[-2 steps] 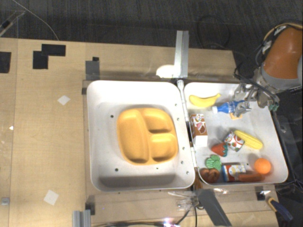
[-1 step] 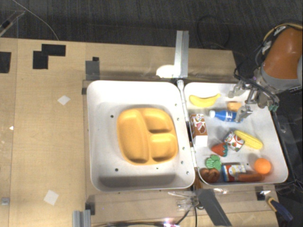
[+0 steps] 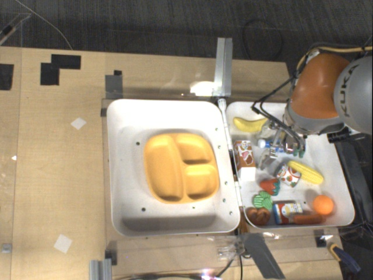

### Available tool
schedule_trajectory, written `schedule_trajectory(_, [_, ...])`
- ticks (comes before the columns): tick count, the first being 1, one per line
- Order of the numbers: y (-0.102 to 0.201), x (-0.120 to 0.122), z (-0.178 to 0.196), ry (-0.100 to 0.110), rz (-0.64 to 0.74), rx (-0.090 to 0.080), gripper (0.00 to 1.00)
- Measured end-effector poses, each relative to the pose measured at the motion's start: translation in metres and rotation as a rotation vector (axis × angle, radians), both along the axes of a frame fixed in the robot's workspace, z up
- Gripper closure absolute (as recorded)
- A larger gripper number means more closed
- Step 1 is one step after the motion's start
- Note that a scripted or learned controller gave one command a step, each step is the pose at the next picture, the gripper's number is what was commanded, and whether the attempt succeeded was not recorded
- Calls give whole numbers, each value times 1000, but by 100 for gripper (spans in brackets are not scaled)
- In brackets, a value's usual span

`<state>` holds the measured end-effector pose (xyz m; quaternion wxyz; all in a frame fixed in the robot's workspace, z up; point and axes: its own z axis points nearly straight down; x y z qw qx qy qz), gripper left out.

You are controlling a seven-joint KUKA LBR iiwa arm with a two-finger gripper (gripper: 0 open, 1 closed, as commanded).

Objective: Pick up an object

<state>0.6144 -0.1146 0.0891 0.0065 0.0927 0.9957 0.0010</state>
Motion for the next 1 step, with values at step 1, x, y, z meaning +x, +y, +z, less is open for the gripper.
schedule_trajectory(1, [11, 25, 1, 28, -272, -3, 0])
